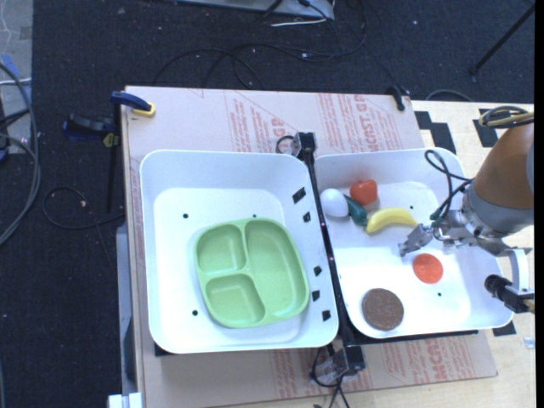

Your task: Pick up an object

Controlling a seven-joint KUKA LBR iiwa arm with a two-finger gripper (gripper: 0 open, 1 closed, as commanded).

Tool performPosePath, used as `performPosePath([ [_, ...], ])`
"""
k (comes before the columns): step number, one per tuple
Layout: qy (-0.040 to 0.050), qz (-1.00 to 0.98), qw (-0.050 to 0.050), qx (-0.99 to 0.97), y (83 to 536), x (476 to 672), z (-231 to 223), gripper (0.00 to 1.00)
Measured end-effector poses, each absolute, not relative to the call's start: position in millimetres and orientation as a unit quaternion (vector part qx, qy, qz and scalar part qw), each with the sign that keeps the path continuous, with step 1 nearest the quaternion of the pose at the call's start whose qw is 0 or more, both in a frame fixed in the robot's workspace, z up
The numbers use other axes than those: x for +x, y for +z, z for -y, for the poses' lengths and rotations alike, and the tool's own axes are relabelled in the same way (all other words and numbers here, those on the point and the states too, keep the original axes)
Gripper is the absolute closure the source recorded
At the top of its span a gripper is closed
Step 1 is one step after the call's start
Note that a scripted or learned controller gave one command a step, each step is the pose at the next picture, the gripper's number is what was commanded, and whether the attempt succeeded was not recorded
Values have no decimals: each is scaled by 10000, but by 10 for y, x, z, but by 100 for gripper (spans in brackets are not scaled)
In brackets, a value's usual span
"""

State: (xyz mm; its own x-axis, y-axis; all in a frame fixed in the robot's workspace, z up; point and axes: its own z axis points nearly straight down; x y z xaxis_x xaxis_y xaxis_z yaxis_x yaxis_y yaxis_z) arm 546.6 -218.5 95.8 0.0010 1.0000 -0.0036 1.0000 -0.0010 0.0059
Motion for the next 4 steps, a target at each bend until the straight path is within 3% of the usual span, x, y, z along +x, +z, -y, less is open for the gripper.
performPosePath([
  [1,31,-7071,71,7071,1101,5495,2188,100],
  [2,12,-7074,23,7068,1727,5510,2180,100],
  [4,10,-7072,19,7070,2674,5478,2176,100],
])
